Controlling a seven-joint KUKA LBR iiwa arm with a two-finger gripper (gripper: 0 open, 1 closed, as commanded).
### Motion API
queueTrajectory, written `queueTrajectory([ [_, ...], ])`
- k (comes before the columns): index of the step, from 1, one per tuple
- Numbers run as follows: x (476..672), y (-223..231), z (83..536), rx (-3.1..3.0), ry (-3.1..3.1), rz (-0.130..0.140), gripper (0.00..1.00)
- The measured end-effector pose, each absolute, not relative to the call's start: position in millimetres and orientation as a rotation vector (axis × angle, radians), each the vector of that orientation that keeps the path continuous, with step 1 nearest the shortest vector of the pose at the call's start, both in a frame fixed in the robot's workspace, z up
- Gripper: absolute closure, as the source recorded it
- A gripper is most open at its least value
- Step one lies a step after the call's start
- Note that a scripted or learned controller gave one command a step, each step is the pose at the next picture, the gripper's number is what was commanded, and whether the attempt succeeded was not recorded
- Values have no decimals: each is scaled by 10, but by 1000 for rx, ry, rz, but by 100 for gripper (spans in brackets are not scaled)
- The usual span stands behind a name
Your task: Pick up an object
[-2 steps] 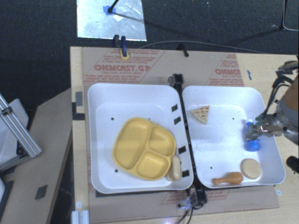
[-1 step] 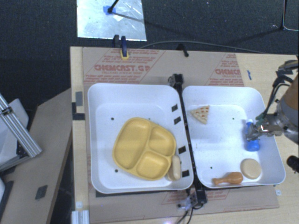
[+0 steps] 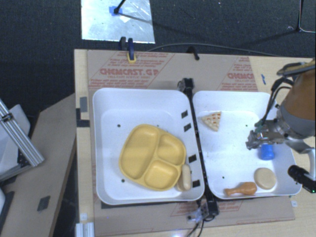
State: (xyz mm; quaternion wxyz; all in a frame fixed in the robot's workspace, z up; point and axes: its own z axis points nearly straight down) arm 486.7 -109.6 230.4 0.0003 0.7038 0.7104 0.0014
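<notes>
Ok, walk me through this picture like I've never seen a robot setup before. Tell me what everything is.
One camera looks down at a slant on a bench holding two shallow white bins side by side. The grey and orange shape at the right is a robot arm, reaching in over the right bin. Its hand sits low, right above a small blue object; I cannot tell whether it grips anything. That bin also holds a pizza-slice toy, a round tan piece and a toy drumstick. The left bin holds a yellow divided tray with a small beige piece beside it.
</notes>
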Motion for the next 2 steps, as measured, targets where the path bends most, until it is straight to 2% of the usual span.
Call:
queueTrajectory([
  [1,4904,-571,2192,2211,2231,4,100],
  [2,4910,-20,2309,2209,2233,6,100],
])
